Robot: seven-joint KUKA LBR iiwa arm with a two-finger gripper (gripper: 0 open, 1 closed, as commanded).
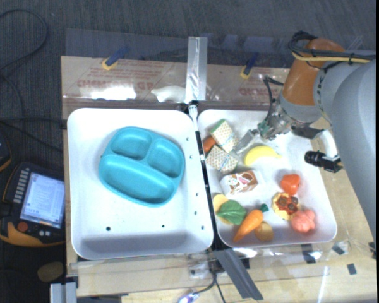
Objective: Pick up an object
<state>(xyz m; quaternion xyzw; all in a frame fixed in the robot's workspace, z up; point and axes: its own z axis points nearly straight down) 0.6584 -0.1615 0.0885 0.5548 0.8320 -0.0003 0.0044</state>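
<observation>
In the right bin: a heap of toy food, with the gripper (263, 130) low over its far end, just above the yellow lemon-like piece (261, 154).
Camera view, arm: grey arm with orange band (303, 81) reaching in from the right, wrist tilted down toward the bin's back half.
Jaws: too small and dark against the clutter to tell whether they are apart or closed; nothing visibly between them.
Nearest object: the yellow piece, touching a patterned block (222, 133) and near a printed box (240, 182).
Handling (a judgement): likely light hollow plastic, stiff, smooth and rounded, so prone to squirting out; take it across its narrow middle.
Other candidates: carrot (249, 223), red tomato (290, 183), pink piece (303, 220).
Left bin (82, 232): a blue divided plate (142, 164).
</observation>
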